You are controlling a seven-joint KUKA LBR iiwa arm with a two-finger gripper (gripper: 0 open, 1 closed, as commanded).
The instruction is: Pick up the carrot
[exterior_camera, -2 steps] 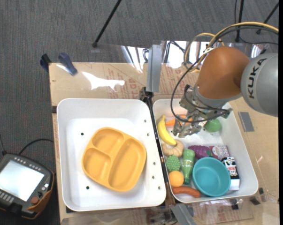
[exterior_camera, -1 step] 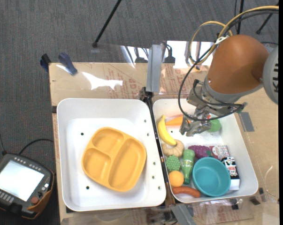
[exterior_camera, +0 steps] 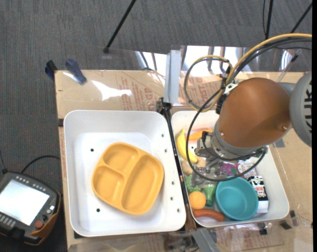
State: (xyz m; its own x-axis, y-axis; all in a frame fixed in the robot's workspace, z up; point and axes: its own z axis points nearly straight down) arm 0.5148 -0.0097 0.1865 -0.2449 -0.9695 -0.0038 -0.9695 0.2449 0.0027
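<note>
- Pincer (exterior_camera: 204,164) hangs low over the right bin (exterior_camera: 278,180), under the orange wrist band (exterior_camera: 250,112); whether it is spread or pressed together cannot be told, since cables and the wrist housing mask it.
- Nothing is seen pinched; the carrot is judged not yet secured.
- Carrot (exterior_camera: 209,214), a slim orange-red piece, lies flat along the bin's near wall, well below the pincer toward the viewer's edge and slightly to its right.
- Orange ball (exterior_camera: 197,199) sits between the pincer and the carrot, touching or nearly touching the carrot's left end.
- Teal bowl (exterior_camera: 237,198) stands lower right of the pincer, its rim just beside the carrot.
- Yellow banana (exterior_camera: 181,143) lies to the pincer's upper left.
- Yellow divided plate (exterior_camera: 128,178) rests in the left bin (exterior_camera: 77,135), far left of the pincer.
- Recommendation: shift toward the near wall, clear the ball, close across the carrot's short axis at mid-length.
- Risk: bin wall and bowl rim leave little room; a collision or a nudge of the ball appears likely.
</note>
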